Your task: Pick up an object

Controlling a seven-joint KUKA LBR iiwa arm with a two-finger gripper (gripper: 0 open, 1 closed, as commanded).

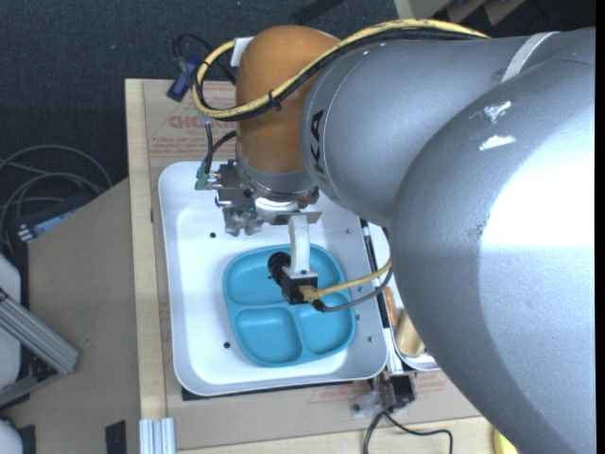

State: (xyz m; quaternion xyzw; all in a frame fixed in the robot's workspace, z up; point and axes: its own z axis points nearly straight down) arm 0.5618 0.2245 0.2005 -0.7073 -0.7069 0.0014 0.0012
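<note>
Blue divided plate point(282, 327): lay in the left white bin point(185, 282).
Gripper point(246, 216): hung over the plate's far edge; grip state unreadable.

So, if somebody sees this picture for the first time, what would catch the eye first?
The huge grey robot arm with its orange band covers the right and top of the view. Below it, a blue plate with divided compartments lies in the left shallow white bin, with the gripper at the plate's far edge.
</note>
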